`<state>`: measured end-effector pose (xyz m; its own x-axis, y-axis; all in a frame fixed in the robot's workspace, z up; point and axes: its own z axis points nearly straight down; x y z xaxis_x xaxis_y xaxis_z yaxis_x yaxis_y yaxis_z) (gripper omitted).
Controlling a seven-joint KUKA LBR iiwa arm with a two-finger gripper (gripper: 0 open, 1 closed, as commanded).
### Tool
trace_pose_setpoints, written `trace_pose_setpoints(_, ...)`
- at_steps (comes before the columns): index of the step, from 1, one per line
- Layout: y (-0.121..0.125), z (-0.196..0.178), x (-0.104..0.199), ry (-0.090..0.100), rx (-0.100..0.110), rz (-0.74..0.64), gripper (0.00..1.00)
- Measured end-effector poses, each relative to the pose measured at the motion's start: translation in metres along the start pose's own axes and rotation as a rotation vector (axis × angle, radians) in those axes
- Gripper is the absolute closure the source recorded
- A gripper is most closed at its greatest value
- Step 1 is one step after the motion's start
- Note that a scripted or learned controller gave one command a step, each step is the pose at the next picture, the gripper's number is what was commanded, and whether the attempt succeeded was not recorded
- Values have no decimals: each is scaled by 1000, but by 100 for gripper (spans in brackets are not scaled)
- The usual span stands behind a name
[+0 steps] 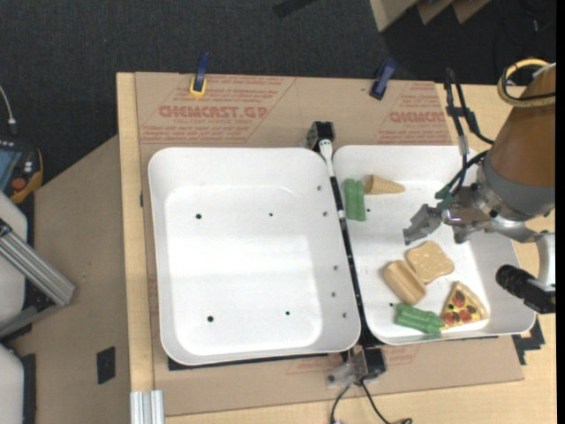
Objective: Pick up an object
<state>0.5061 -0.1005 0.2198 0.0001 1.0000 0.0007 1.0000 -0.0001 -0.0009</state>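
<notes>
A: Where do the jaws stand?

B: The gripper (pixel 422 225) hangs over the right bin (pixel 494 327), above and a little left of the toast slice (pixel 430 261). One dark finger points left and down. Whether the jaws are apart or together I cannot tell; the slant hides the gap, and nothing shows between them.

A: So nothing is picked up?

B: Not as far as I can see. I take it the arm is lining up, since every candidate lies flat on the bin floor.

A: What is nearest?

B: The toast slice, just below the gripper. Touching its left side is a bread roll (pixel 403 280). Below the toast lie a green pickle (pixel 418 319) and a pizza slice (pixel 463 306), close together. Up and left of the toast are a green block (pixel 354 199) by the divider and a cone (pixel 383 185) beside it.

A: Why crowd one bin?

B: Probably so picks go from it across to the left bin (pixel 177 263), left of the toast. Both sit on a cardboard sheet (pixel 265 104) clipped to the worktop, likely to stop them sliding.
</notes>
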Motion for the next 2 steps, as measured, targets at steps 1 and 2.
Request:
trace_pose_setpoints(1,-28,129,-19,2,4,2,0)
trace_pose_setpoints(2,-27,115,-19,-2,-2,2,100)
